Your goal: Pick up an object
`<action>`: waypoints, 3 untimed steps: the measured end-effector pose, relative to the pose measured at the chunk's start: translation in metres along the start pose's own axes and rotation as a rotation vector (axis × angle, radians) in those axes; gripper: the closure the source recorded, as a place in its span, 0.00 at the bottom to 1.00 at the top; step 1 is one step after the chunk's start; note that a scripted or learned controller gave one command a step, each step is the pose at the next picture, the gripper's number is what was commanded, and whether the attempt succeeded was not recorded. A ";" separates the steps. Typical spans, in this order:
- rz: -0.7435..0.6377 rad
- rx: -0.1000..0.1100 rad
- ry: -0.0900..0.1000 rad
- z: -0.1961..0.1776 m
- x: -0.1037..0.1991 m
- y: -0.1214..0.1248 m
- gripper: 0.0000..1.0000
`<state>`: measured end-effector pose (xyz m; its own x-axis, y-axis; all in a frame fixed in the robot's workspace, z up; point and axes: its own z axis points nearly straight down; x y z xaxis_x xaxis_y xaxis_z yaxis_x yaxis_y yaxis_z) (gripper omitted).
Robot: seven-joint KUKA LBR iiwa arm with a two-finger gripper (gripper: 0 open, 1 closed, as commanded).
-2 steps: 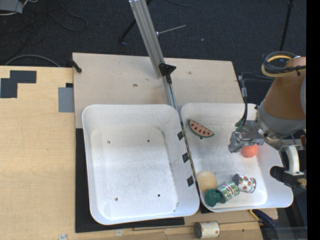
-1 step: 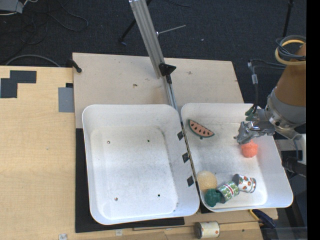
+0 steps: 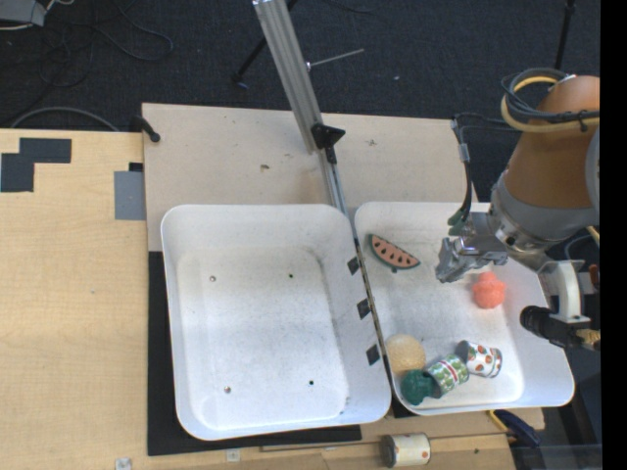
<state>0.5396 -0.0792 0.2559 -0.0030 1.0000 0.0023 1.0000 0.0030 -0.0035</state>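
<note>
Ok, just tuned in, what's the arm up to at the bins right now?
The arm is reaching into the right bin from the right, its gripper above the bin floor between the watermelon slice toy and the orange ball. Nothing shows between its fingers. A yellowish ball, a green toy and a patterned can lie near the bin's front.

Open floor (image 3: pixel 431 306) between toys, apparently

The arm (image 3: pixel 549 164) reaches in from the right — its orange band high, its grey wrist bent downward. The end effector (image 3: pixel 453 262) hangs low at the wrist's left end — pointing down and leftward.
</note>
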 end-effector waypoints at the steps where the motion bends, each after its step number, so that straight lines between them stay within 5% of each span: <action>1: -0.001 0.001 0.000 -0.003 0.050 -0.006 1.00; 3: -0.001 0.002 -0.001 0.010 0.149 -0.022 1.00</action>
